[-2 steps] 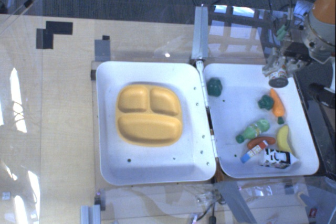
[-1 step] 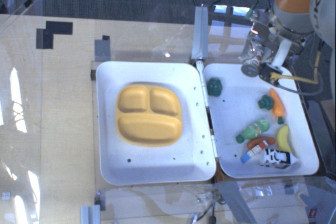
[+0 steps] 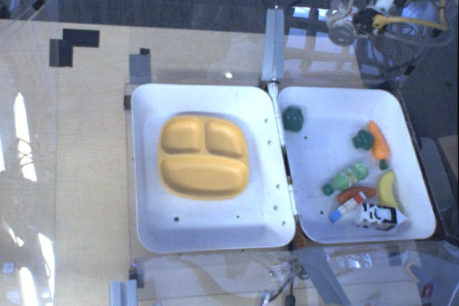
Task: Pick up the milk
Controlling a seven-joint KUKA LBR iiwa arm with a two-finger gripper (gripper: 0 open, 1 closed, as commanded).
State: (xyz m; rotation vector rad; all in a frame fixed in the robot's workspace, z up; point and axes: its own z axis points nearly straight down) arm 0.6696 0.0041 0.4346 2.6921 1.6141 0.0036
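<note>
Right bin (image 3: 401,111) holds the milk (image 3: 378,215) lying lengthwise toward three o'clock, at six o'clock from the gripper (image 3: 344,25); grip state unclear.

Milk carton (image 3: 378,215) hemmed by banana (image 3: 387,188), sausage (image 3: 356,193), bin wall (image 3: 423,218)

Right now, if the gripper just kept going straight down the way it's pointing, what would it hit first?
Probably bare bench just behind the right bin, not the milk. The gripper hangs beyond the bin's far rim, though depth is hard to judge.

arm raised at upper right (beyond bins), tool (image 3: 343,19) hanging
</note>
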